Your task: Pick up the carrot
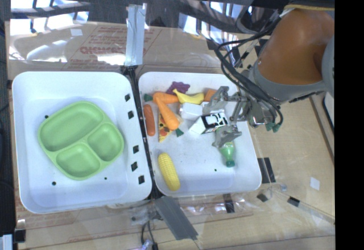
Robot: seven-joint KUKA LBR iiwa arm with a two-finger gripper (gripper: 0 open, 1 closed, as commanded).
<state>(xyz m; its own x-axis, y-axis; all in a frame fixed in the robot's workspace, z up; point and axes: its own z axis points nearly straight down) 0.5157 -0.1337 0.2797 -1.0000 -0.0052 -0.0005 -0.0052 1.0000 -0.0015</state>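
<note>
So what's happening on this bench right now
A grey KUKA arm with an orange band reaches in from the right, its gripper low over the right bin among the toy food. The carrot lies toward that bin's left side, apart from the gripper, beside a sausage, with a banana, a corn cob and a green bottle around. The left bin holds a green divided plate. Nothing looks picked up yet.

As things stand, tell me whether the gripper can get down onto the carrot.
Probably yes. The carrot lies on top in the right bin, its upper side uncovered. The gripper hovers to its right over the same bin. The banana and a white block crowd one end, so it's tight there.
</note>
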